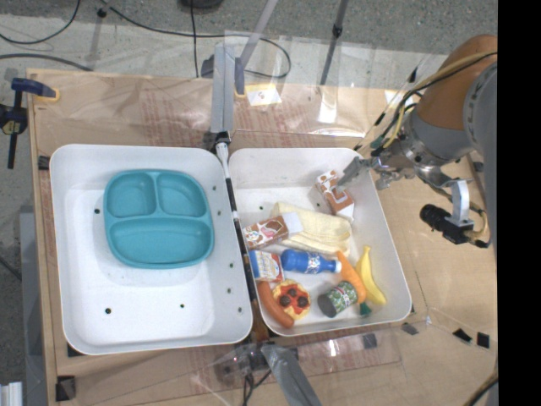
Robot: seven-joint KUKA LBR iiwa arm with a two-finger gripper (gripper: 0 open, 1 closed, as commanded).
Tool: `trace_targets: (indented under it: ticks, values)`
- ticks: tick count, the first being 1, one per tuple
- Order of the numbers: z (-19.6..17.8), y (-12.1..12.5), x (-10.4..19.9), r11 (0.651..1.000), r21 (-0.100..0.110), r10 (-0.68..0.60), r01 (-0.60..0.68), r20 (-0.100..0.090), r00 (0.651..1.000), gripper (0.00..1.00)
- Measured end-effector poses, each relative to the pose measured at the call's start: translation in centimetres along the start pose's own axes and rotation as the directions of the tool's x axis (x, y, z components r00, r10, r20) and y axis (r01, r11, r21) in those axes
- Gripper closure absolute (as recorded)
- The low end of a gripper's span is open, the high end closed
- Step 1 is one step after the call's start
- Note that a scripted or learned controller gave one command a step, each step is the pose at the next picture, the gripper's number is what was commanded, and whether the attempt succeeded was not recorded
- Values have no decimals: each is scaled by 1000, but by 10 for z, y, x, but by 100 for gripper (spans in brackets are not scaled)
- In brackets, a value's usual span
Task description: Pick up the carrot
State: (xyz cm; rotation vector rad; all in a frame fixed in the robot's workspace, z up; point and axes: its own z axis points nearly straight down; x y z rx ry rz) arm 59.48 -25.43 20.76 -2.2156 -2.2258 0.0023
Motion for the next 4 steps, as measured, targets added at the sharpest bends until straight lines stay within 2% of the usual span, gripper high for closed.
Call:
trace_targets:
  ticks: [1, 2, 3, 4]
  values:
    - [92, -78, -1, 997, 2, -72, 72, -1, 997, 0]
    - [116, -134, 4, 981, 1, -193, 193, -3, 981, 0]
    - [105, -134, 2, 981, 1, -195, 195, -1, 981, 100]
    - [9, -107, 89, 998, -2, 56, -56, -1, 998, 100]
